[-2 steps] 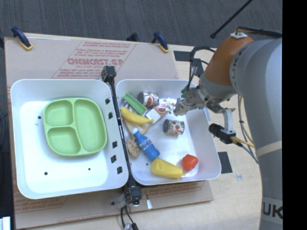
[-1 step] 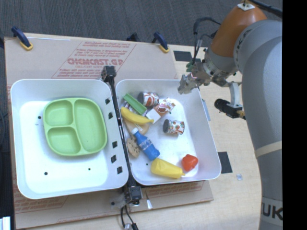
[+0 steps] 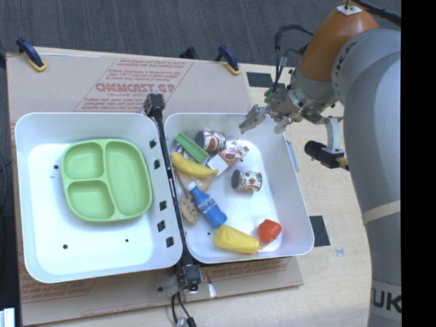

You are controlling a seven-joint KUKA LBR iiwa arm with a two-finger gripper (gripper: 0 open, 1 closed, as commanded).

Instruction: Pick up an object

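Gripper (image 3: 262, 120) hovers over the right bin's (image 3: 294, 182) far rim, fingers spread, holding nothing. Open white floor lies just below; the cans (image 3: 246, 180) and banana (image 3: 193, 165) cluster down-left.

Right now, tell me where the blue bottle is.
The blue bottle lies in the right bin, near its left wall, just below the banana and above the yellow pepper.

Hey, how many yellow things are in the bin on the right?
2. A yellow banana lies near the right bin's left wall beside the green block; another yellow piece lies at the near edge beside the orange-red item. Others could be hidden beneath the pile.
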